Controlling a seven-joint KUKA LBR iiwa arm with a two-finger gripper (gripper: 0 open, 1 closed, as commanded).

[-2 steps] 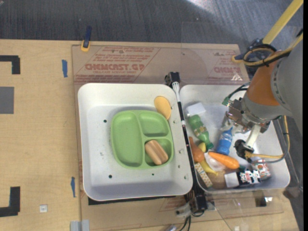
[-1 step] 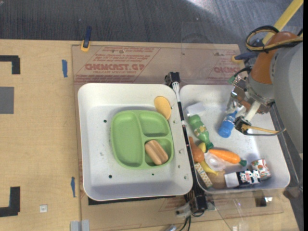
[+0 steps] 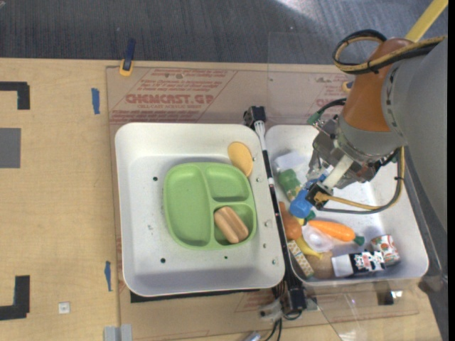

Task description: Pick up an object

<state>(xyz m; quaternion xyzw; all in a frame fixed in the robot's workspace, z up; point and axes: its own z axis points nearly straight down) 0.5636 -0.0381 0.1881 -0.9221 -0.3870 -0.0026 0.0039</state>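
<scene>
I see gripper (image 3: 318, 185) low in right bin (image 3: 412, 251), over toy pile: blue piece (image 3: 301, 209), carrot (image 3: 331, 230), green item (image 3: 288, 182). Can't tell its state. Left bin (image 3: 135, 212) holds green tray (image 3: 186, 208).

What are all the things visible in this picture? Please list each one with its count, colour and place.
left bin: 1, white, left half of the bench
right bin: 1, white, beside the left bin
divided plate: 1, green, middle of the left bin
bread roll: 1, tan, in the plate's lower right compartment
yellow oval item: 1, yellow, left bin, past the plate's upper right corner
carrot: 1, orange, right bin
small carton: 1, black and white, right bin's near edge
blue item: 1, blue, right bin, just below the gripper
green item: 1, green, right bin's left side
gripper: 1, grey, low over the right bin
</scene>
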